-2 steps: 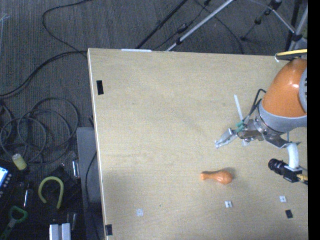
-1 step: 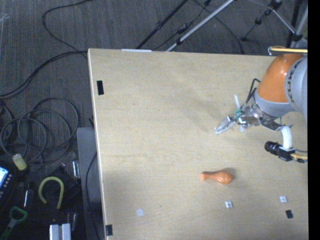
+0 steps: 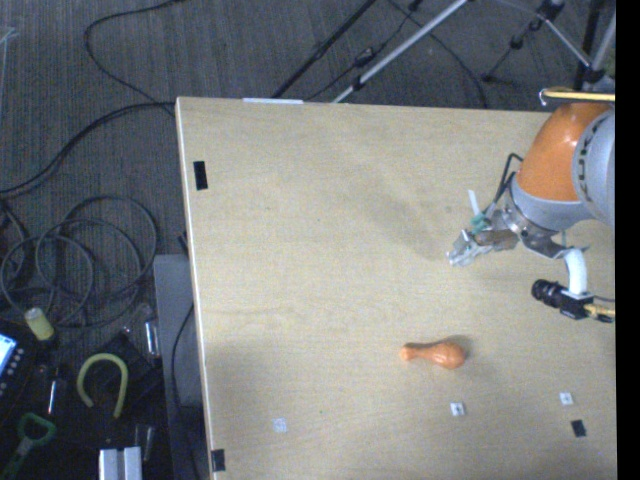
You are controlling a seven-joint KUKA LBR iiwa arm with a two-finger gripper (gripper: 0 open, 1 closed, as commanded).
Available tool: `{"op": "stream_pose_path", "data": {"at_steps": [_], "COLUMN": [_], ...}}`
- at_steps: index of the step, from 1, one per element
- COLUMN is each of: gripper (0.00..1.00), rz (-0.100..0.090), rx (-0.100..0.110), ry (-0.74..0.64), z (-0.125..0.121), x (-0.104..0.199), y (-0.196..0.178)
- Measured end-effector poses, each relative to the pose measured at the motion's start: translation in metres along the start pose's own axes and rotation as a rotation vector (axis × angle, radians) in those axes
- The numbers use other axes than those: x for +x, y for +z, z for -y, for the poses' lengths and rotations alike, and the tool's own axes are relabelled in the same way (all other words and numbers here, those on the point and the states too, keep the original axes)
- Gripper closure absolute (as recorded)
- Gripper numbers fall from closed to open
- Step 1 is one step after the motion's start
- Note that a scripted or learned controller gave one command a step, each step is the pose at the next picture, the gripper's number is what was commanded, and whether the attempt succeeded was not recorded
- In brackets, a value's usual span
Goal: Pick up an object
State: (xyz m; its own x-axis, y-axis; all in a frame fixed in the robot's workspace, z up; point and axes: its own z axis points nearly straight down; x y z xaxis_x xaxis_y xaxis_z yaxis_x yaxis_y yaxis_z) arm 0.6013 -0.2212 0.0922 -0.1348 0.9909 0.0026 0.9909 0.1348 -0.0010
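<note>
An orange, pear-shaped object (image 3: 435, 354) lies on its side on the light wooden bench top (image 3: 320, 268), toward the front right, with its narrow end pointing left. My gripper (image 3: 465, 249) hangs over the bench at the right, behind the object and slightly to its right, and well apart from it. Nothing shows in the gripper. The grey arm with its orange band (image 3: 560, 163) comes in from the right edge.
Small markers dot the bench: a black tag (image 3: 201, 175) near the left edge and little squares (image 3: 457, 408) at the front right. Left of the bench, cables (image 3: 80, 258) and tools lie on the floor. Tripod legs (image 3: 440, 18) stand behind it.
</note>
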Motion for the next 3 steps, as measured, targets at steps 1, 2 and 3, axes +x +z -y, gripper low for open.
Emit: {"op": "stream_pose_path", "data": {"at_steps": [1,2,3], "gripper": [0.00,0.00,0.00], "rz": [0.000,0.003,0.003], "rx": [0.000,-0.001,-0.001], "ry": [0.000,-0.049,-0.294], "z": [0.000,-0.048,-0.076], "x": [0.000,0.004,0.071], "y": [0.000,0.009,0.008]}}
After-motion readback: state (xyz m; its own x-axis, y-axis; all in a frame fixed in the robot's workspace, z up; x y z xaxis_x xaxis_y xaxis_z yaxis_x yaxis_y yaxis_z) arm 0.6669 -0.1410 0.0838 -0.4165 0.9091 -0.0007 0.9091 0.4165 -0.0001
